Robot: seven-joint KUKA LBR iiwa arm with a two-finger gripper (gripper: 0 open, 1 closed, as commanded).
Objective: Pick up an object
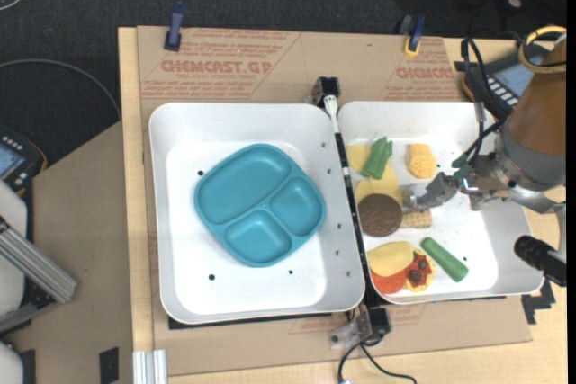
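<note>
Two white bins sit side by side on a brown board (270,58) that I can read as printed "CHEMCAST GP" in red. The left bin (171,193) holds a blue divided plate (259,204). The right bin (490,261) carries the toy food: a yellow and red piece (399,265) near the front, a brown round cookie (380,213), a green stick (445,258), a green pepper (378,157), a corn piece (419,160). The arm (540,126) reaches in from the right; its gripper (430,195) hangs low just beside the cookie, and I cannot tell how its fingers stand.
</note>
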